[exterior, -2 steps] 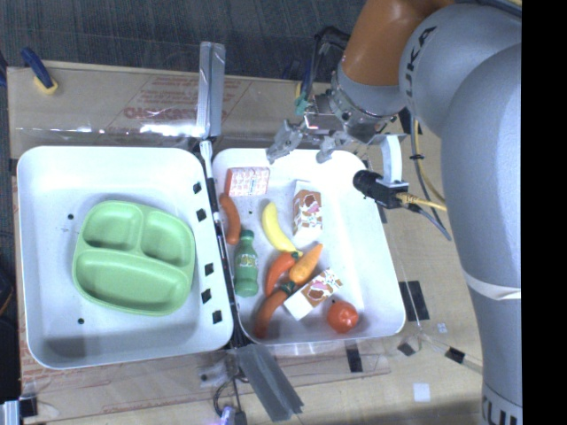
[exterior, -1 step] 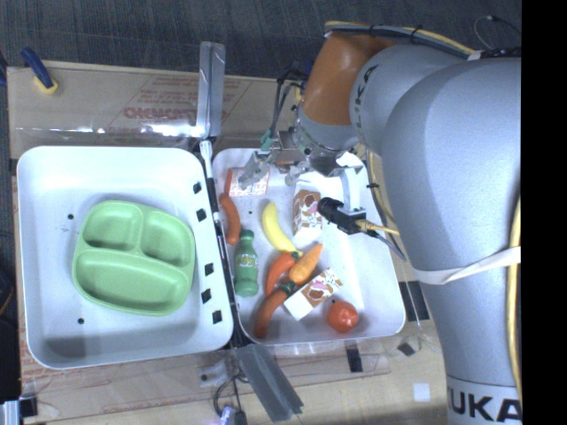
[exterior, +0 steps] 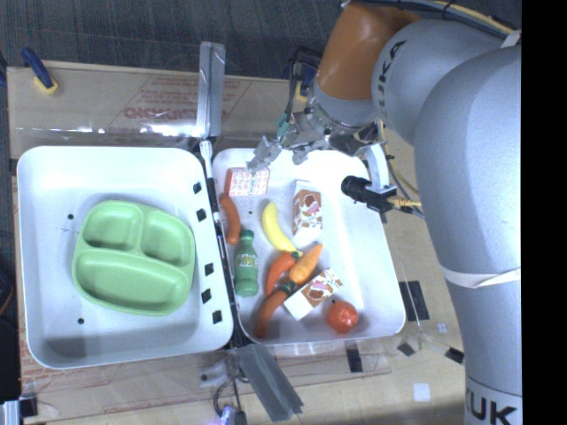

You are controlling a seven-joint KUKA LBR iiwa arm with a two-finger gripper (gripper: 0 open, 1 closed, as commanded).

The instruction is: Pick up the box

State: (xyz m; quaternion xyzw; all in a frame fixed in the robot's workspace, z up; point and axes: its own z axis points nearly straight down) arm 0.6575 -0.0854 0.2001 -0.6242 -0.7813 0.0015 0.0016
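White left bin [exterior: 35, 237]: holds one green compartment tray [exterior: 135, 257], lying flat near the bin's middle. Three sections visible in it.

Between the bins, a grey divider strip [exterior: 210, 87] stands at the far edge; black clips run along the shared wall.

Right bin [exterior: 376, 264], left to right:
- small red-and-white box [exterior: 247, 182] at the far left corner, lying flat, just below the fingers.
- sausage [exterior: 230, 220] along the left wall, below that box.
- green bottle [exterior: 245, 264] on its side, near the left wall.
- yellow banana [exterior: 275, 228] toward the middle.
- carrot-like orange pieces [exterior: 292, 268] crossing each other at centre; a longer orange-red one [exterior: 268, 310] runs down toward the near wall.
- white carton with brown print [exterior: 306, 213], upright in the picture, right of the banana.
- second white carton [exterior: 312, 294], tilted, partly under a carrot.
- red tomato [exterior: 343, 316] at the near right, touching that carton's end.

Arm [exterior: 443, 87]: enters from the right, grey with an orange band, wrist bent down over the far edge of the right bin. Gripper [exterior: 266, 153] points left and down at the bin's far left corner; fingers look spread and hold nothing. Tips sit just above the red-and-white box, contact not clear.
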